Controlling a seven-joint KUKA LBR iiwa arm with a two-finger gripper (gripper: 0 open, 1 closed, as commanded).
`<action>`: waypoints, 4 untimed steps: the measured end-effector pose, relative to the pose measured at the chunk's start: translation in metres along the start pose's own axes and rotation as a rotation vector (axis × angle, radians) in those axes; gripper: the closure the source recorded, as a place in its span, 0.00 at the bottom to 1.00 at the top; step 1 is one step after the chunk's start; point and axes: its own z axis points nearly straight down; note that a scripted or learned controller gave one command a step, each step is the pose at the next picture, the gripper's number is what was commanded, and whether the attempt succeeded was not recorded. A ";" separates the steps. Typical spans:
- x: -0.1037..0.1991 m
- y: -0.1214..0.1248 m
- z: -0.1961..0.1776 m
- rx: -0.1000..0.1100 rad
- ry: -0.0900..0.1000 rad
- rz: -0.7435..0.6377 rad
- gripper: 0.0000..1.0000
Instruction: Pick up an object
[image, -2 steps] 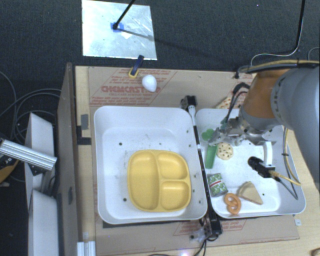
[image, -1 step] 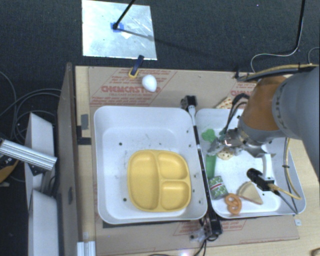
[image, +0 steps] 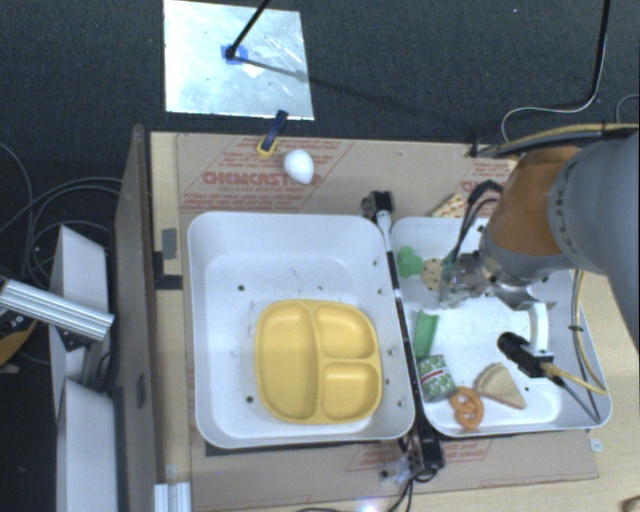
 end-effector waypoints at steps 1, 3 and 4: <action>0.003 0.056 -0.114 -0.007 -0.001 -0.006 1.00; -0.001 0.049 0.012 0.020 0.002 0.000 0.00; -0.025 0.082 0.016 0.007 0.000 -0.002 0.00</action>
